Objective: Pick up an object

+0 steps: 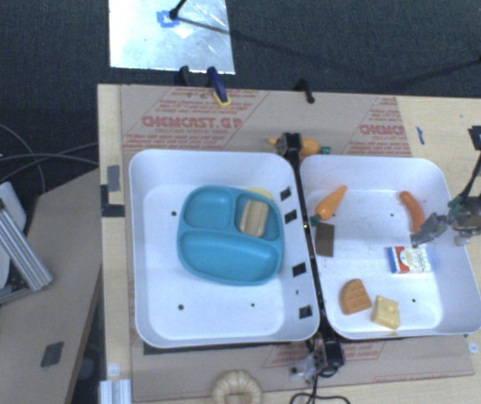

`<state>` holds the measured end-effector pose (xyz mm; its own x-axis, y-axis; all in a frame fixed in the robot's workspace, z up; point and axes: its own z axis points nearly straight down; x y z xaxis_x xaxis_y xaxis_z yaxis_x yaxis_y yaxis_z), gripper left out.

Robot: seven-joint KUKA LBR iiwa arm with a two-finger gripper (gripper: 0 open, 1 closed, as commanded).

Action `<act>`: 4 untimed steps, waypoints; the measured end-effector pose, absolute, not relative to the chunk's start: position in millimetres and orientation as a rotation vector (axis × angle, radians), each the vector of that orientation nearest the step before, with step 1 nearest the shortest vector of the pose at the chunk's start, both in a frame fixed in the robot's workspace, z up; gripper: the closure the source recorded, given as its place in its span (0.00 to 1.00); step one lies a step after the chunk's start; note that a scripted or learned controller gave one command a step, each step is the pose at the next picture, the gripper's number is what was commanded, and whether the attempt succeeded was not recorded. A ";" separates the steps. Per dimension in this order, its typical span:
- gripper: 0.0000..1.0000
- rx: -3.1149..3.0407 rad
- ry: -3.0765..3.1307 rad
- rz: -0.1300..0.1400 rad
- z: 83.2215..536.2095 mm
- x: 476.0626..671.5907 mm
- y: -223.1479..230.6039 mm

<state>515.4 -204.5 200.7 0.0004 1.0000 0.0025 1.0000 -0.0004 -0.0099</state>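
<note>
My gripper (pixel 445 232) hangs over the right edge of the right bin (pixel 375 175), open, with nothing between its fingers. A small white, blue and red box (pixel 409 259) lies just below and left of it. An orange-red sausage (pixel 411 210) lies just to its upper left. Farther left in the same bin are an orange carrot (pixel 331 201) and a dark brown block (pixel 324 239). A brown bread slice (pixel 355 296) and a pale yellow cracker (pixel 385 311) lie near the front wall.
The left bin (pixel 156 225) holds a blue divided plate (pixel 223 255) with a tan bread piece (pixel 253 217) in its upper right compartment. A black divider (pixel 306 251) runs between the bins. A yellow item (pixel 307 147) lies on the bench behind them.
</note>
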 end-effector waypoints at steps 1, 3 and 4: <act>0.00 -2.219 -2.226 -0.001 206.7 518.4 -204.2; 0.00 -2.218 -2.222 0.001 121.9 523.5 -197.4; 0.00 -2.232 -2.229 0.000 88.1 526.1 -201.0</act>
<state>526.1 -201.0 88.1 0.0015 1.0000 -0.0089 1.0000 -0.0014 0.0089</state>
